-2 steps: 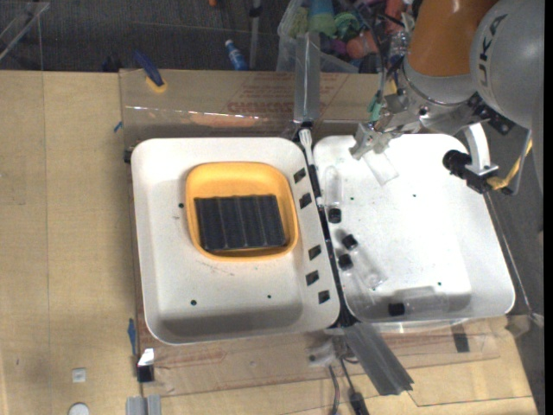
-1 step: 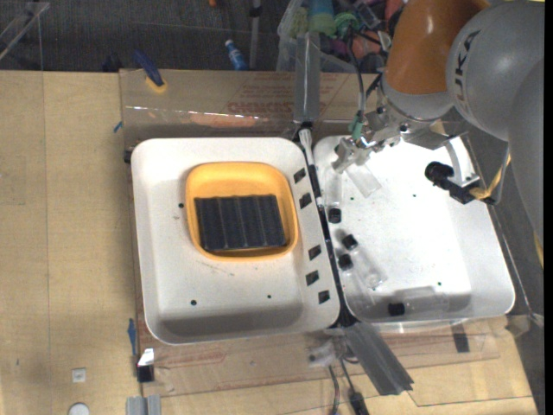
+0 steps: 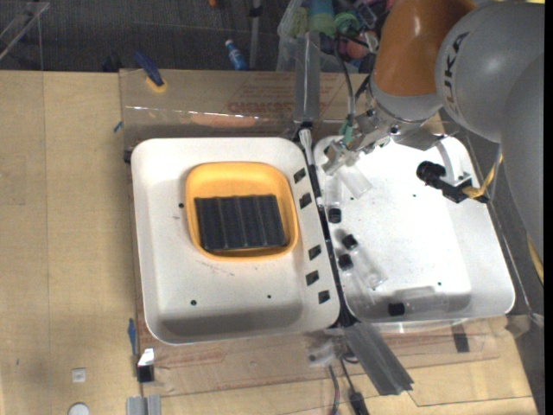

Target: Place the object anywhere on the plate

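Observation:
A yellow-orange plate (image 3: 200, 185) lies in the left white bin (image 3: 160, 275). A black ridged rectangular object (image 3: 240, 221) rests flat on the plate and covers most of its middle. My gripper (image 3: 344, 159) hangs over the far left corner of the right bin (image 3: 449, 258), close to the divider between the bins. It is to the right of the plate and apart from the black object. Nothing shows in the gripper.
Several small dark bits (image 3: 346, 247) lie along the left side of the right bin, and another (image 3: 396, 308) sits near its front wall. The grey arm with its orange band (image 3: 415, 41) covers the upper right. A cluttered crate (image 3: 346, 7) stands behind the bench.

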Controlling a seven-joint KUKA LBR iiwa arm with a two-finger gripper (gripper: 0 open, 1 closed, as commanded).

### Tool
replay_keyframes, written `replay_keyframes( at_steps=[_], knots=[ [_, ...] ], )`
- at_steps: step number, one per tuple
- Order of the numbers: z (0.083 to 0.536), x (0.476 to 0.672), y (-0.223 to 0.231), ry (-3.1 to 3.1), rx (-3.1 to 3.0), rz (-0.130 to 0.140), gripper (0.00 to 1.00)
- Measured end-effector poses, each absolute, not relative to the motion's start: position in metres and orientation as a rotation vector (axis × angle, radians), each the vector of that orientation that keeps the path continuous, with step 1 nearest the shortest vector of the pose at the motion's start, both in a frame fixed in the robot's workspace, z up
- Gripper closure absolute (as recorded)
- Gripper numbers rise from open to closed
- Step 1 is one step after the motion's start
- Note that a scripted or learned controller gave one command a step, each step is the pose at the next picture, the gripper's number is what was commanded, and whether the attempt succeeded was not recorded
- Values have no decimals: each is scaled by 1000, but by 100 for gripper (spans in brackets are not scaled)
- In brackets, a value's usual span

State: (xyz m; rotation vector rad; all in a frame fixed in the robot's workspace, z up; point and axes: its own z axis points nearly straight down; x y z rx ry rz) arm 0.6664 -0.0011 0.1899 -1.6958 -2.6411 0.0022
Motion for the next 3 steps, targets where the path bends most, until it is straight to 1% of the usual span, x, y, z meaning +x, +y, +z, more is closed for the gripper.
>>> replay_keyframes(
  at_steps=[1,2,3],
  knots=[
    [204,667,7,-2717,-1586,-3,100],
    [204,667,7,-2717,-1585,-3,0],
    [207,667,58,-2922,-1166,-5,0]
  ],
)
